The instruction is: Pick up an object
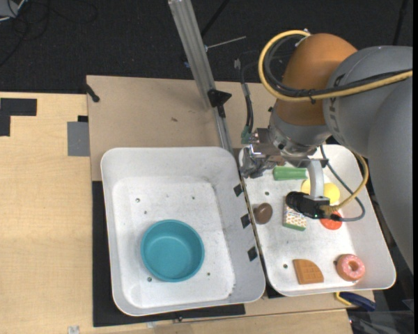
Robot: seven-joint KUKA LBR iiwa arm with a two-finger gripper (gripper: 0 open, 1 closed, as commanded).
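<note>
Grey arm with an orange band reaches over the right bin point(376, 270); I cannot tell the gripper's point(254, 160) state.

A smooth round teal bowl point(171, 250) sits in the speckled white left bin point(125, 179). The right bin holds a pink ringed doughnut point(350, 266), tan wedge point(307, 271), brown ball point(263, 213), green block point(290, 174) and yellow piece point(330, 192), on a pale wooden bench point(35, 207).

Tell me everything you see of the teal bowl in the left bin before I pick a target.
The round teal bowl looks like smooth plastic, with a thick rim and a darker, flat inside that holds nothing. It stands upright, mouth up, on the floor of the left white bin, toward the near-left part. Nothing else touches it. The gripper works over the other bin, well away from it.
</note>
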